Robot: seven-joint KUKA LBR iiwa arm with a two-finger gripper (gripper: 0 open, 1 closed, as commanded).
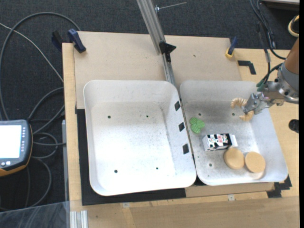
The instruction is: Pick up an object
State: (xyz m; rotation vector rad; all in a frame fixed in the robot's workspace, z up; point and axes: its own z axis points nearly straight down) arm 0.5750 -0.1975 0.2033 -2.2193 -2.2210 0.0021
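Looked like a robotics lab/test cell: plywood bench (118, 61) w/ two white bins (95, 96) clamped by blue clamps (76, 39), alu. rail (149, 15) overhead, loose cables (33, 56) on dark carpet, teach pendant (13, 144) at left.
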